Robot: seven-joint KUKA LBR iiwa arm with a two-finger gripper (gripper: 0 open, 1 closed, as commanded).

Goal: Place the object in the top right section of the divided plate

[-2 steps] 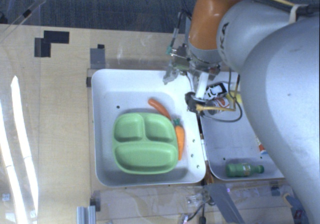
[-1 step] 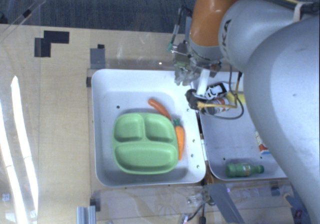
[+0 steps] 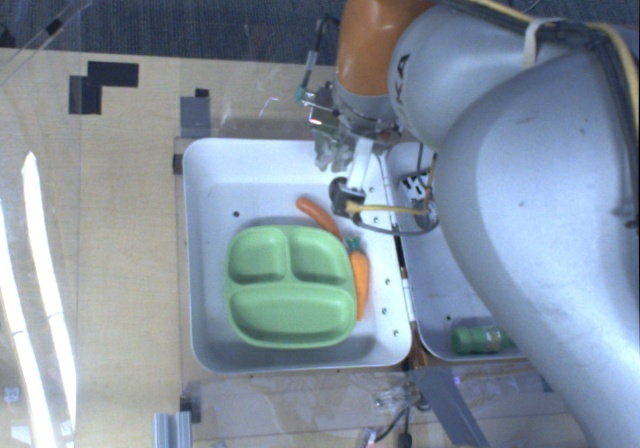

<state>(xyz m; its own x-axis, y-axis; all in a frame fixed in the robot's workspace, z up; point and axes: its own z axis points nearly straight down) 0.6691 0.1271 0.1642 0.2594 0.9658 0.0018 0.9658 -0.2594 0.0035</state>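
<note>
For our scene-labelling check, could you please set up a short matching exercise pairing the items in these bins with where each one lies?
Things:
1. divided plate
2. carrot
3. orange sausage
4. green can

Places:
A. in the right bin
B. along the plate's right edge
C. just above the plate's top right section
D. middle of the left bin

Pairs: 1-D, 2-B, 3-C, 4-A

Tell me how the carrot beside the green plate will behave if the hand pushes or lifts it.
The carrot looks like a smooth, tapered toy, so it is probably stiff and light. Its rounded body may roll or swing around if pushed from the side. It lies along the right edge of the green plate, which could stop it rolling left.
</note>
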